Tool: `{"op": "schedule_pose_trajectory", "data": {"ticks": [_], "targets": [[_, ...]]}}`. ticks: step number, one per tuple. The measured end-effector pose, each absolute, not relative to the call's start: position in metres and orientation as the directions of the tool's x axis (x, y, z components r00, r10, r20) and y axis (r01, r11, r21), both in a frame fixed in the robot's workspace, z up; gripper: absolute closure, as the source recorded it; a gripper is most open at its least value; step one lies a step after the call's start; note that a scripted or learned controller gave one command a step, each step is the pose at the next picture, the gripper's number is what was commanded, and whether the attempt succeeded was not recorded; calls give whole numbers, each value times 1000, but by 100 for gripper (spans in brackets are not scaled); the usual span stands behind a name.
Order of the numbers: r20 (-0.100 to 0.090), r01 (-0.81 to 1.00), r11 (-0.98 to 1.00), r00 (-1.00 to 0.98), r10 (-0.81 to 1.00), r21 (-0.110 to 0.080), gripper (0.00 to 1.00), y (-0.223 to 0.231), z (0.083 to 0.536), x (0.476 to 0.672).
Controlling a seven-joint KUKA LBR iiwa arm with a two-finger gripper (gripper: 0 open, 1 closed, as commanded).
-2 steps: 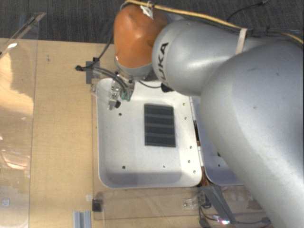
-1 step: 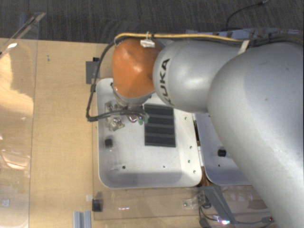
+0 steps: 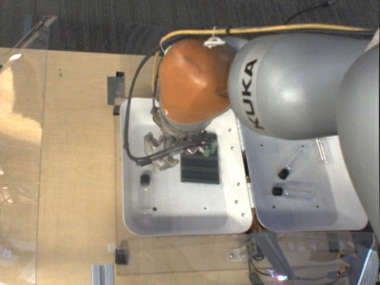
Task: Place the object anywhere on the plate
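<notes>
The grey arm with its orange band (image 3: 190, 79) hangs low over the left shallow white bin (image 3: 133, 215), and its bulk hides the bin's far half and much of the right shallow white bin (image 3: 356, 221). Under the wrist the gripper (image 3: 169, 150) sits above the left bin's floor, just beside the near-left corner of a dark ribbed rectangular plate (image 3: 200, 170); whether it is spread or pressed together cannot be told, as metal parts and a black cable (image 3: 133, 100) crowd that spot. A small green piece (image 3: 208, 151) shows at the plate's far edge, partly covered by the wrist.

The clear plastic vial with a black cap (image 3: 144, 193) lies on the floor of the left bin, near its left wall, apart from the plate and nearer the camera than the gripper. Its long axis runs roughly front to back, cap at the far end.

Two more clear black-capped vials (image 3: 292, 190) lie in the right bin, one slanted, one lying across. The pale wooden bench (image 3: 71, 159) carries both bins.
</notes>
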State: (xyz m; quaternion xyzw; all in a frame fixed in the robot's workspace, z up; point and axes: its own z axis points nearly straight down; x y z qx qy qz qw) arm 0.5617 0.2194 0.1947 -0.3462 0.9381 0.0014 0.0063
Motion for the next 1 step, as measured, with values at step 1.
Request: {"op": "schedule_pose_trajectory", "data": {"ticks": [1], "targets": [[-9,-632,775,-775,-632,1,100,221,113,622]]}}
